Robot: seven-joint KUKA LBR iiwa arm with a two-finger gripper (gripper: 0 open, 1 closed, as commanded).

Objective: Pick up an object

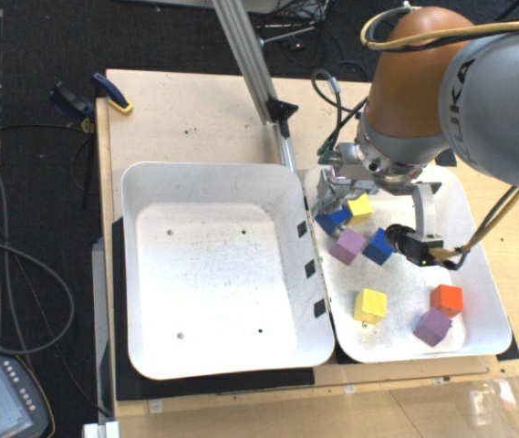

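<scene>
My gripper [338,192] hangs low over the back left corner of the right bin [478,245]. Right under and beside it lie a blue block [332,219] and a small yellow block [360,208], close together. A purple block [350,245] and a second blue block [378,246] sit just in front of them. Nearer the front of that bin are a larger yellow block [369,305], an orange block [447,298] and another purple block [432,327]. The wrist hides the gripper's tips and what lies between them.
The left bin [140,245] sits beside the right one, and their walls meet near the gripper. A slanted metal pole [245,48] runs down to the bench behind the bins. A black cable fitting [419,245] hangs off the arm above the right bin.
</scene>
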